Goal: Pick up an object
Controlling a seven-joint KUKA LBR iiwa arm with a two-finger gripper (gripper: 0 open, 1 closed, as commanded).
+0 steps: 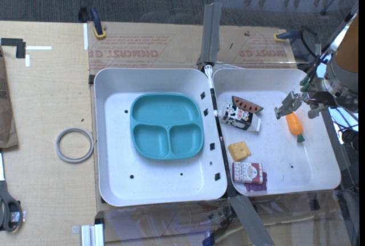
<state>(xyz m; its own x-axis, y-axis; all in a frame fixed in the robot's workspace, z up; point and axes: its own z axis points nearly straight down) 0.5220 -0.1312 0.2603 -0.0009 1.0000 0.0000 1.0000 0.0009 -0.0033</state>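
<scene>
The right bin [319, 176] holds an orange carrot toy [294, 125] near its right side. Further left lie a watermelon slice toy [248, 105], a black-and-white packet [238, 117], a yellow cracker [239, 151] and a pink carton [249, 173]. My gripper [299, 107] hangs just above the carrot's upper end, reaching in from the right. It is open, with one finger to the carrot's left and the other to its right. Nothing is held between them.
The left bin [108, 176] carries a teal divided plate [167, 126]. On the bench to the left lie a grey tape ring [74, 144], scissors [8, 213] and a brown bag [7, 108]. Cables run by the right bin's far corner.
</scene>
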